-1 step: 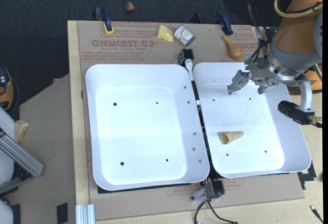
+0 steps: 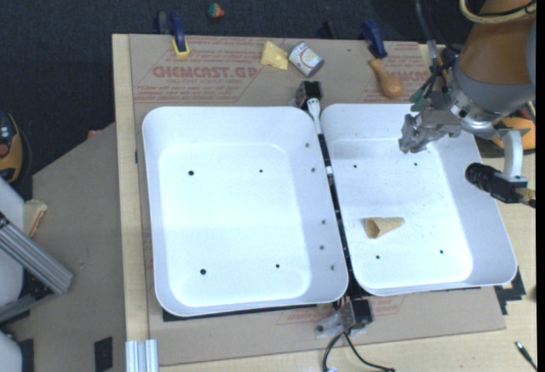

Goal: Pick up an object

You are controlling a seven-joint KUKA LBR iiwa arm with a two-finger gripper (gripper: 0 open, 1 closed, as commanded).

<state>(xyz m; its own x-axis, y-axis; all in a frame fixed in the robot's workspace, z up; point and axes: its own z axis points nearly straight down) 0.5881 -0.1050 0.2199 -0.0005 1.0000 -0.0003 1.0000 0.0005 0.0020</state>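
Lying on a brown board [image 2: 255, 72] printed with red lettering, two shallow white bins sit side by side, and the left bin [image 2: 170, 191] serves as the landmark here. Beyond its far rim, on the board, rest a yellow wedge-shaped piece [image 2: 274, 56] and, just right of that, a small grey-and-white box [image 2: 305, 59]. A blue and yellow clamp [image 2: 178, 34] grips the board's far edge above the left bin's far-left corner. A black brush-like tool [image 2: 312, 98] lies along the seam where the left bin meets the right bin [image 2: 477, 251]. Farther right of the left bin, on the board behind the right bin, sits a tan pear-shaped object [image 2: 387, 79]. Inside the right bin, near the seam and toward its near side, lies a small tan cone-shaped piece [image 2: 383, 226], alone on the white floor. Farthest from the left bin, the gripper [image 2: 415, 140] hangs over the right bin's far part, well apart from the cone-shaped piece. Whether it is open or closed I cannot tell at this angle. Nothing shows between it and the bin floor.
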